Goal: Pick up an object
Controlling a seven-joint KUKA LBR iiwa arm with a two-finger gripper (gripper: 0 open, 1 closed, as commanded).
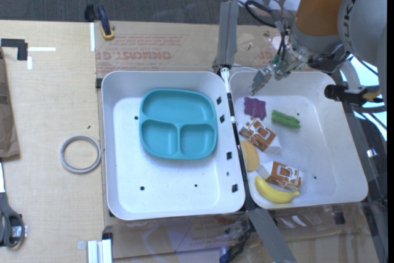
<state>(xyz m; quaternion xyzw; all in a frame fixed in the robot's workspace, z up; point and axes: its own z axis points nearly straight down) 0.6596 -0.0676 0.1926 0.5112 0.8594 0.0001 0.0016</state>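
Hovering fingers (258, 84) above purple object (255, 107), right bin (332, 185), grip state unclear, nothing visibly held

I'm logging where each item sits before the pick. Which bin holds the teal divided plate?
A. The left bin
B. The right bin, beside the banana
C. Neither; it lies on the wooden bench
A: the teal divided plate lies alone in the left bin, while the banana and the other small items lie in the right bin.

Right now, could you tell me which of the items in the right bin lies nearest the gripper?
The purple item, at the bin's far left, just below the gripper. The green item lies further right, and the snack packets and banana sit nearer the front edge.
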